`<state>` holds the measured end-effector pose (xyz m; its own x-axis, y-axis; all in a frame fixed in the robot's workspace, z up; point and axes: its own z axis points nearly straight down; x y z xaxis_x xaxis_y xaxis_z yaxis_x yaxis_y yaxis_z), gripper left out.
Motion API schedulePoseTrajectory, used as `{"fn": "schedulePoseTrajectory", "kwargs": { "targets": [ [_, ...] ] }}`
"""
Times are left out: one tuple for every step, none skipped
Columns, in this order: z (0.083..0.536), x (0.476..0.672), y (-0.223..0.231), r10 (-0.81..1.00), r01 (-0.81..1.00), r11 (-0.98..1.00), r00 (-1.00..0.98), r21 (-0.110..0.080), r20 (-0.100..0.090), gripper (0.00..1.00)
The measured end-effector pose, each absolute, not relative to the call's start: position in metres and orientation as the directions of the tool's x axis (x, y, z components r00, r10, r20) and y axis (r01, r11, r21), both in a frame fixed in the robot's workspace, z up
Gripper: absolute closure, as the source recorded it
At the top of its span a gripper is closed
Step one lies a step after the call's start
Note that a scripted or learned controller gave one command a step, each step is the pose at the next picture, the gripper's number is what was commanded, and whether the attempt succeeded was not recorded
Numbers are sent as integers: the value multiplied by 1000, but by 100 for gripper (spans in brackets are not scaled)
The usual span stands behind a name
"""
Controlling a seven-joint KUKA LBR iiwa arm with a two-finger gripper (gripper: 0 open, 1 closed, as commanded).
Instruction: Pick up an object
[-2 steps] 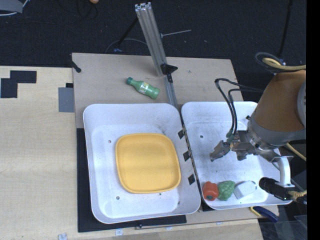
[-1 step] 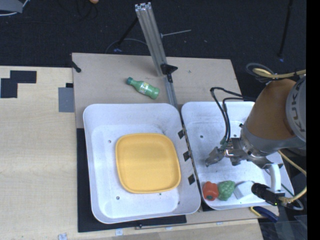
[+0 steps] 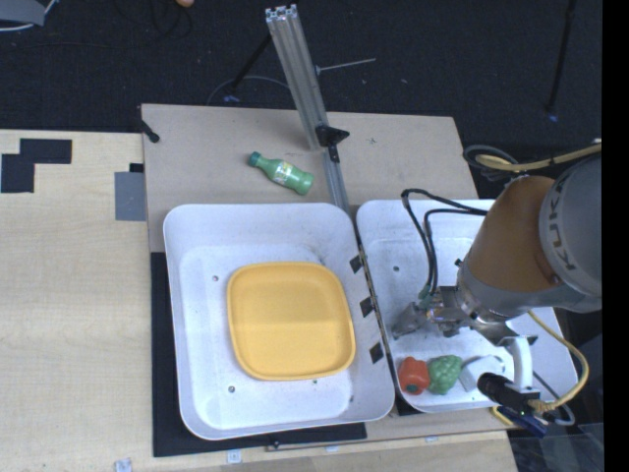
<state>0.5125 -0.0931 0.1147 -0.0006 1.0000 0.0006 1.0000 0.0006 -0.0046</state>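
One fixed camera, up high, looking down at a slant on the desk (image 3: 393,146). It sits far enough back to take in both white bins whole: the left bin (image 3: 187,264) near mid-frame, the right bin (image 3: 393,234) toward the right edge. Dark floor runs across the top of the frame, so the far side of the desk lies upward in the picture. The arm (image 3: 536,244) comes in from the right, large and near the lens.

A yellow plate (image 3: 291,320) lies in the left bin (image 3: 187,254). In the right bin (image 3: 393,229), the gripper (image 3: 413,323) hangs just above a red and green toy (image 3: 429,374). A green bottle (image 3: 281,172) lies behind.
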Motion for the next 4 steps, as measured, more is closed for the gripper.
{"fn": "schedulePoseTrajectory", "kwargs": {
  "targets": [
    [127,513,-95,1000,1000,-2,2,-1,0,100],
    [179,519,-105,1000,1000,-1,2,4,-1,100],
    [232,523,-95,1000,1000,0,0,4,0,100],
    [280,523,-95,1000,1000,-1,1,3,0,100]
  ]
}}
